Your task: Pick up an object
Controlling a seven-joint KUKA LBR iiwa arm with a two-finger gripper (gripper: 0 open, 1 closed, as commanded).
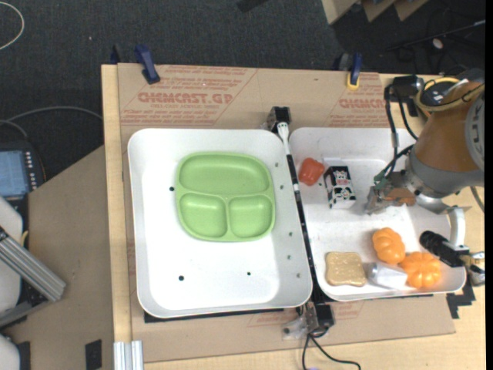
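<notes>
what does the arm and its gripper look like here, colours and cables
The arm is a rounded body with a broad orange band over a grey section. Black cables loop along its left side, from a black fitting near the top. Below the grey part sits the gripper, a small dark metal piece with a brownish block behind it.

So the surface [231,91] is a tan board with red "CHEMCAST" lettering printed across the back strip. Two shallow white bins sit directly on it, side by side and touching along their inner edges: the left bin [154,230] is the bigger-looking one, the right bin [362,141] sits closer to the arm's side. A blue clamp [146,64] grips the back edge at the left, and a second clamp, yellow and blue [353,72], holds the back edge further right.
</notes>
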